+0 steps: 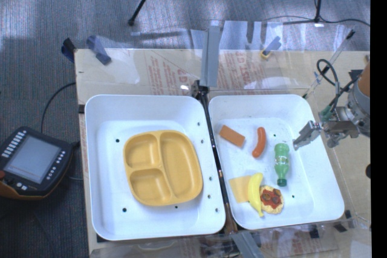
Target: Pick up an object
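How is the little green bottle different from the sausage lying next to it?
The green bottle is green with a label band; the sausage is plain orange-red. The bottle looks thicker, with a narrower neck end; the sausage is slimmer and slightly curved. Both lie flat in the right bin, side by side without touching.

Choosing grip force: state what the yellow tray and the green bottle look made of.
Yellow tray: probably moulded plastic, matte; one even colour, rounded divider ridges between three compartments. Green bottle: likely glossy toy plastic; bright highlight and pale label band, though too small to be sure.
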